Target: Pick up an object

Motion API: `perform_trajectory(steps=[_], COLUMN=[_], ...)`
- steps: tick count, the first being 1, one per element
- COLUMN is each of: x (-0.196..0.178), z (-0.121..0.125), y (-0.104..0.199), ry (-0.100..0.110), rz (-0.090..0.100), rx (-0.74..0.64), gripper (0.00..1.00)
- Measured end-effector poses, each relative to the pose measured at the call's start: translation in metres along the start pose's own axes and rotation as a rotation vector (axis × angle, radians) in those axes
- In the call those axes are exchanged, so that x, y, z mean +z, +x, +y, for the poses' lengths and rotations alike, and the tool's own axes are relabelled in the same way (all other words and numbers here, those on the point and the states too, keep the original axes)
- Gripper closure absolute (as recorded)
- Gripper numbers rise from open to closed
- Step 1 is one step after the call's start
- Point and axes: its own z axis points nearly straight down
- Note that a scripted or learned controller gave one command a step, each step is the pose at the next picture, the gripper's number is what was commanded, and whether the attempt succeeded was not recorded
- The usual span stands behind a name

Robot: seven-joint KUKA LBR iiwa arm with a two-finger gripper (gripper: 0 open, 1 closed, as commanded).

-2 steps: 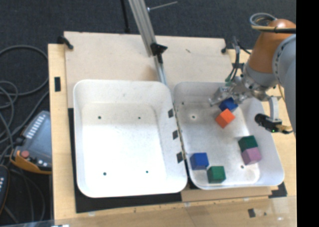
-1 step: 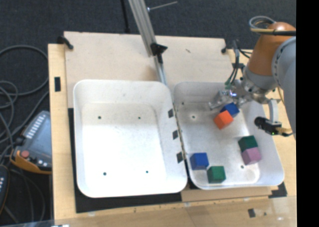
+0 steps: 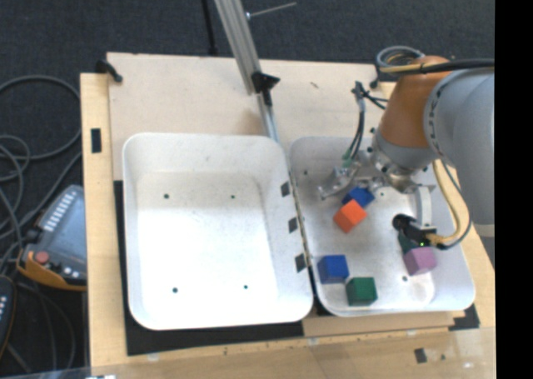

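Observation:
My gripper (image 3: 356, 181) hangs over the upper middle of the right bin (image 3: 450, 290), below the grey wrist and its orange band. Directly under it lies a small blue block (image 3: 361, 198), partly covered by the gripper, and touching that block's lower left is an orange cube (image 3: 351, 216). Whether the blue block is gripped is not visible. Nearer the bin's front edge rest a blue cube (image 3: 333, 267) and a green cube (image 3: 361, 290). A purple block (image 3: 420, 260) sits at the right, with a dark green piece (image 3: 407, 237) just above it.
The left bin (image 3: 208, 161) stands beside the right one, and a row of black clips marks the shared edge. A slanted aluminium bar (image 3: 237, 27) rises behind the bins. Cables loop around the wrist at the right, and a pendant lies on the floor at the left.

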Motion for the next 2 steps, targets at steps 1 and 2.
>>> perform_trajectory(steps=[1,2], x=[0.001,0.001], z=[-0.032,-0.058], y=[0.014,0.037], ry=[0.002,0.002], rz=[0.000,0.001], rx=[0.007,0.010], gripper=[0.00,0.00])
